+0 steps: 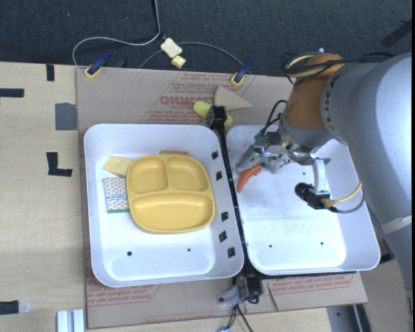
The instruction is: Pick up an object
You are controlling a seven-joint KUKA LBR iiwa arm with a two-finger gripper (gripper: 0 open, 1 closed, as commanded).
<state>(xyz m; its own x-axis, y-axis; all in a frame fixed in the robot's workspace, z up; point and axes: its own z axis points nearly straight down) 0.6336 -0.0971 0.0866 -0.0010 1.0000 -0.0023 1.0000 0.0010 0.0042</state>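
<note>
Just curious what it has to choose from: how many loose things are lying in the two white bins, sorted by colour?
Yellow: 2, the divided plate and a pale wedge beside it
Patterned: 1, a small card
Orange: 1, a piece in the right bin, by the claw
Total: 4

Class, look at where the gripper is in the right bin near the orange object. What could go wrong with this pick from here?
1. The orange object lies close to the right bin's left wall, so the gripper may strike the wall.
2. It looks small and thin, so it could slip away.
3. The yellow tray covers other items in the left bin, making those hard to reach later.
</note>
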